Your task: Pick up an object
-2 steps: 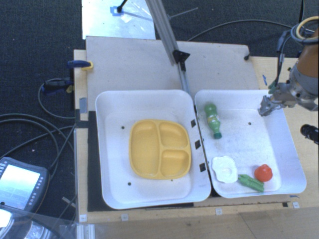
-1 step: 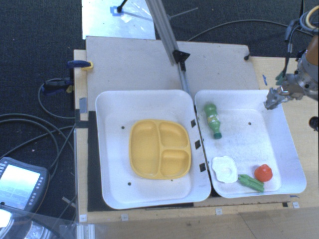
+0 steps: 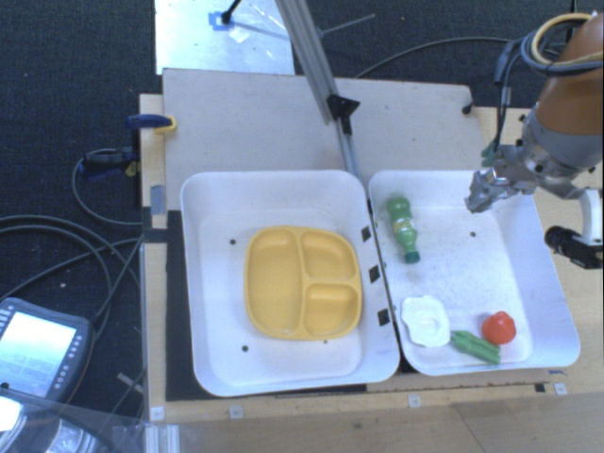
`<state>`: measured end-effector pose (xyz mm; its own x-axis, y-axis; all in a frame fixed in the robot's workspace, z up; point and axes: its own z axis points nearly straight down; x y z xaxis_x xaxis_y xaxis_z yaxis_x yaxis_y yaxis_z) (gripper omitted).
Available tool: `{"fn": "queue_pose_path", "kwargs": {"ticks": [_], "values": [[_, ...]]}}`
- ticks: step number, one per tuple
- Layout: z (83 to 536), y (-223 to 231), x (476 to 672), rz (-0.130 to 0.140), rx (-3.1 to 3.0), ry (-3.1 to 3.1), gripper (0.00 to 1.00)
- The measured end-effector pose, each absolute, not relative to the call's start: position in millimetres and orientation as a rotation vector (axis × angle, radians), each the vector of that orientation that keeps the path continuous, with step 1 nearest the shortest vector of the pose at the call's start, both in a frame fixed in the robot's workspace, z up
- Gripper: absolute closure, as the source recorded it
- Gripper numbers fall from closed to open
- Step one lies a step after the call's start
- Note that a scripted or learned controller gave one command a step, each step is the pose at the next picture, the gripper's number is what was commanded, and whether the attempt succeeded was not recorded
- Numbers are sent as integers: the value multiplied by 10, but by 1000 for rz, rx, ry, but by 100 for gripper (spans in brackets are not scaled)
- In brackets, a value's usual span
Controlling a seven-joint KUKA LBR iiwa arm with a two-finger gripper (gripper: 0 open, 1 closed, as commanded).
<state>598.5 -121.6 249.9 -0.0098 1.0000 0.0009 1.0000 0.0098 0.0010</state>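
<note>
The right bin holds a green bottle near its far left, a white fried-egg toy at the front, a small green pod beside it, and a red tomato at the front right. My gripper hovers over the far right part of this bin, well apart from every object. Nothing shows between its fingers.
The left bin bears a yellow divided plate. A grey pole slants down to the bins' far junction. Cables and a blue-handled clamp lie off the bench's left side, with a pendant screen at the lower left.
</note>
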Motion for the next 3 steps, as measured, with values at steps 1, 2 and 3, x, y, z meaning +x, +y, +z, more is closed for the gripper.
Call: {"fn": "queue_pose_path", "kwargs": {"ticks": [1,2,3], "values": [[2541,-715,5889,4,2210,2234,100],[2519,-73,5850,4,2208,2236,100],[2490,511,5920,5,2208,2235,100]]}}
